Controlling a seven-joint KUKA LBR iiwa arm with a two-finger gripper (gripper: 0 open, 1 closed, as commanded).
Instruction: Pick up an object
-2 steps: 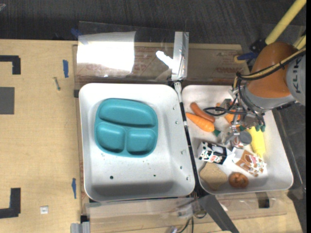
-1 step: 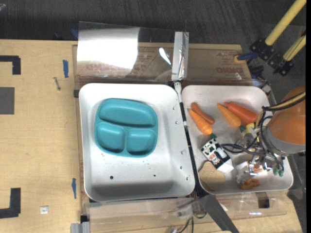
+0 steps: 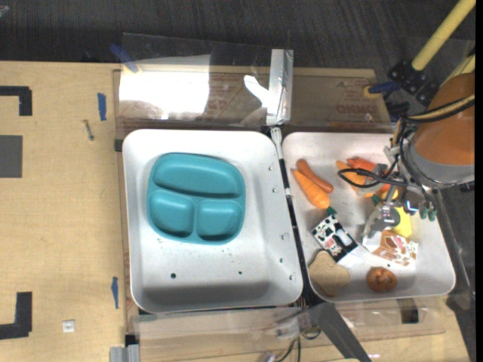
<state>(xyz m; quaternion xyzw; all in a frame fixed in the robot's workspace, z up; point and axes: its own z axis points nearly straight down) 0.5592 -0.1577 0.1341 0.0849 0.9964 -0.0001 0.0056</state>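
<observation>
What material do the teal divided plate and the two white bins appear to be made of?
The teal divided plate looks like moulded plastic with a smooth, slightly matte finish: one even colour, soft rounded compartment edges. The left bin and the right bin seem to be thin formed plastic or perhaps painted metal; their rounded corners and faint sheen fit both, so I cannot say for certain.

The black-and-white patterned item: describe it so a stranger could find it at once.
Start at the right bin, the one crowded with small things. Near its left side, below the orange carrot and just above the tan heart-shaped piece, lies the black-and-white patterned item. It alone carries a black-and-white blotched pattern; its neighbours are plain orange, tan or reddish.
</observation>
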